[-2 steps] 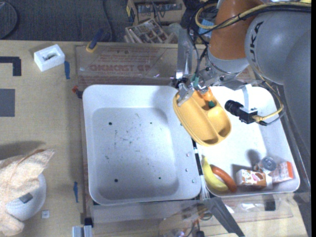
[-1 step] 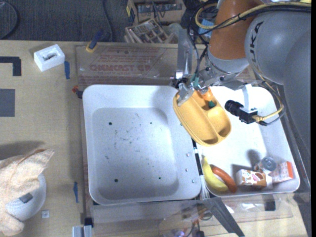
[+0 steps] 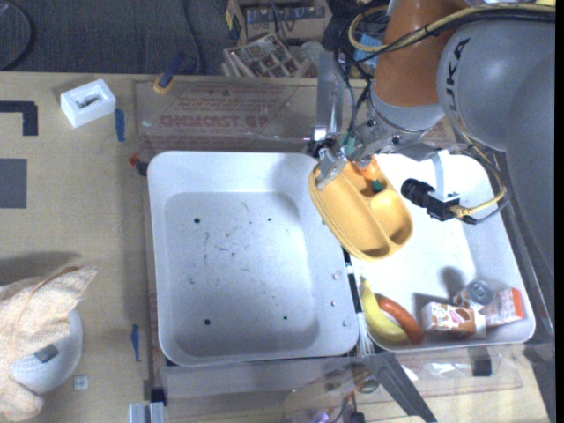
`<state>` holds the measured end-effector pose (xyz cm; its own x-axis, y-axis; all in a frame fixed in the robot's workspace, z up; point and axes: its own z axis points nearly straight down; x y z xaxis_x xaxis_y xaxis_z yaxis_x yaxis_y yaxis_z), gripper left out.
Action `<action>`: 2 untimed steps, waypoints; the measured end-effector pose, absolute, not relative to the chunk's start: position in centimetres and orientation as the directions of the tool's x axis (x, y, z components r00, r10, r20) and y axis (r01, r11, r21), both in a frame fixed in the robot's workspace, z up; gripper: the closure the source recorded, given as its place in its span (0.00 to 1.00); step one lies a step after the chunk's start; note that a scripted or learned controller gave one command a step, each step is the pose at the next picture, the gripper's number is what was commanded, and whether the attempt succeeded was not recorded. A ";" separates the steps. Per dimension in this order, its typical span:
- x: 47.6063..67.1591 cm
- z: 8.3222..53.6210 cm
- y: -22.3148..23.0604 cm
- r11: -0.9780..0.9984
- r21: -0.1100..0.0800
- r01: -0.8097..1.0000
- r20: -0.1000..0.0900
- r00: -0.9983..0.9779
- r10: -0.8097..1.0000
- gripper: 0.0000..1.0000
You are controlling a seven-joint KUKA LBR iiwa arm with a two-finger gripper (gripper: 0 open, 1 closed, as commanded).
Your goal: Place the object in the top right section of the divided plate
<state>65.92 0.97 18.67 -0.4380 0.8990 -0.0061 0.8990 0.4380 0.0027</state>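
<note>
1. You see the pincer (image 3: 337, 159) pinching the rim of the yellow divided plate (image 3: 363, 214), held tilted above the seam between the two white bins
2. A small orange object (image 3: 375, 176) lies in the plate's upper section
3. In the right bin's (image 3: 458, 236) near corner you find a banana (image 3: 381, 317), a sausage (image 3: 401, 317) and a carton (image 3: 454, 317)

Two bins sit side by side on the table (image 3: 79, 201): the left bin (image 3: 176, 236) and the right bin (image 3: 493, 263). The divided plate (image 3: 366, 214) lies tilted across their shared edge, under the tool (image 3: 348, 152). A banana (image 3: 381, 317) and carton (image 3: 454, 317) lie at the right bin's near end.
</note>
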 end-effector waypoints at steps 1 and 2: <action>65.9 18.7 1.0 0.438 0.003 0.899 -0.006 -0.438 0.899 0.00; 65.9 18.7 1.0 0.438 0.003 0.899 -0.006 -0.438 0.899 0.00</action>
